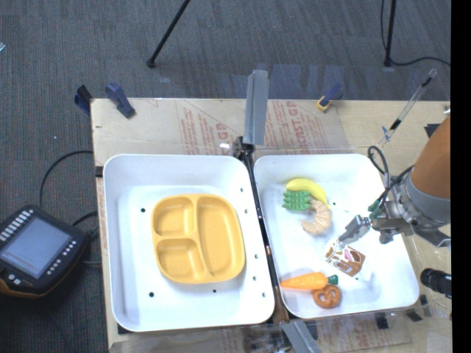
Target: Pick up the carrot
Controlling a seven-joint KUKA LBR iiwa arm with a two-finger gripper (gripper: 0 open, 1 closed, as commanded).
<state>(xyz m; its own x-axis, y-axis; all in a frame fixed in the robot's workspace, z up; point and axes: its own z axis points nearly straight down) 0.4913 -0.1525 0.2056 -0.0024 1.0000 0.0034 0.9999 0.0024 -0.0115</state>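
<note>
Two white bins sit side by side on the bench. Nearest in the right bin, the carrot lies flat with its green tip pointing right, just beside a pretzel. Behind them rests a small brown-and-white packet, with the gripper hovering just above it, jaws too blurred to tell apart or together. Farther back lie a croissant, a green toy and a banana. The left bin holds a yellow divided tray.
</note>
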